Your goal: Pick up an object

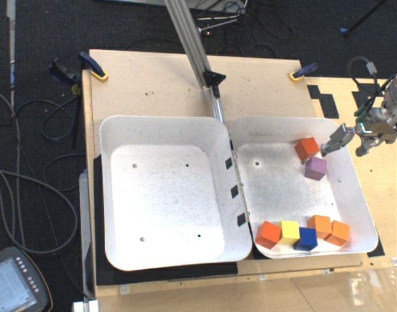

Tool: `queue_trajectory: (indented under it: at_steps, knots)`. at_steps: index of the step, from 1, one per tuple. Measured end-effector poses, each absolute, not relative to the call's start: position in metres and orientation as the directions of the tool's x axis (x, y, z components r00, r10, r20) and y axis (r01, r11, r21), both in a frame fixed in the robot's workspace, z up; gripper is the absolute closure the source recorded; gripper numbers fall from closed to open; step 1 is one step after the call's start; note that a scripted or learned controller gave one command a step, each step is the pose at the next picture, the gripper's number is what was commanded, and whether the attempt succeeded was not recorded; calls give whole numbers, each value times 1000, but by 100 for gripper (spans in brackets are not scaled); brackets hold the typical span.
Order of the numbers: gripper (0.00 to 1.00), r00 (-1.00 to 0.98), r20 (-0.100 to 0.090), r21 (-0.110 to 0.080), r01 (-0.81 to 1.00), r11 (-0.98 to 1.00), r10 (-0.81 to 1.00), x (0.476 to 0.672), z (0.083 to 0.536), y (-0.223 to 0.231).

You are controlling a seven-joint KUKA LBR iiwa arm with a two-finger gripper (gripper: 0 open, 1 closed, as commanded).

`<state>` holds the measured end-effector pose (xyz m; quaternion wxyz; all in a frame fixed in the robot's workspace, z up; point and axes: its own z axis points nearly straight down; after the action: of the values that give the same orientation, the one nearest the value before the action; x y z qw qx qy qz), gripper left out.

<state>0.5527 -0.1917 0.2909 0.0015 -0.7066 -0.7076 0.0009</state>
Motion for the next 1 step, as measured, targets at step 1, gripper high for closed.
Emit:
queue_trajectory:
  at_steps: [1]
  knots:
    - [0,-2,-1,0,1000,2,1000,553,293,-192]
